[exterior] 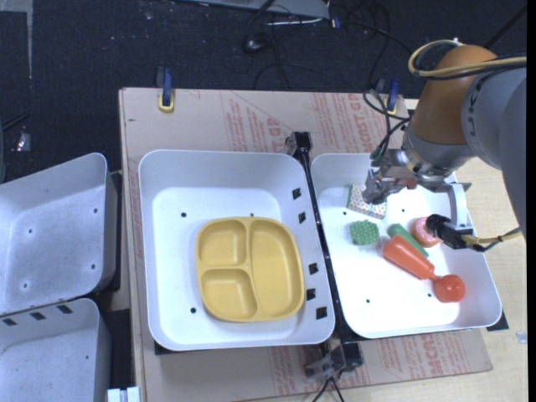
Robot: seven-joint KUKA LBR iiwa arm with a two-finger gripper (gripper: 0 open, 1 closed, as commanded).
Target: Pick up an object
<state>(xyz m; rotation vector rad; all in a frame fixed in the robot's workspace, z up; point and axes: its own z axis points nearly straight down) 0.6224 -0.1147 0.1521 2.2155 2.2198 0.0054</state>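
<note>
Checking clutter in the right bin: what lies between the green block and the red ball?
In the camera view, the orange carrot lies between the green block and the red ball.

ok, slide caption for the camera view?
Hand low over the patterned card in the right bin, beside toy vegetables.
</note>
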